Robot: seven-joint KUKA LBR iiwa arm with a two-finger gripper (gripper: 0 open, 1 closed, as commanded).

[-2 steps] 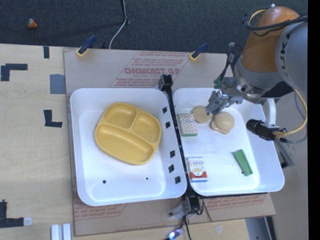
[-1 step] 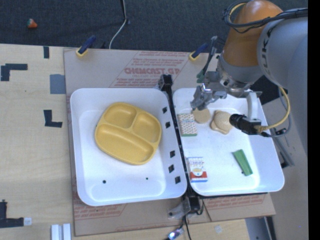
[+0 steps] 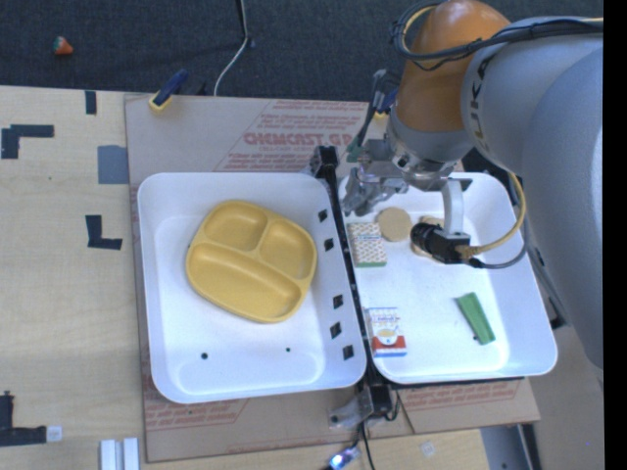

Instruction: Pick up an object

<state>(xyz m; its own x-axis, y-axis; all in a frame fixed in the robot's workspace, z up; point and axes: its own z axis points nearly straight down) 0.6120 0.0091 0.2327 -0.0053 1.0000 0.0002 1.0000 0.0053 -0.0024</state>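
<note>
A pale wooden worktop (image 3: 59, 292) is carrying black tape marks (image 3: 98, 233) and a cardboard sheet (image 3: 274, 135). Dark carpet (image 3: 196, 18) is lying beyond it, a white cable (image 3: 235, 47) trailing across.

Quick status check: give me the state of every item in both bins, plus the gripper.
Yellow divided plate: lying flat in left bin, right side up.
Checkered packet: flat in right bin, near the divider.
Round tan disc: flat, beside the gripper.
Green block: lying flat, apart.
Small carton: lying flat.
Gripper: low over right bin.
</note>
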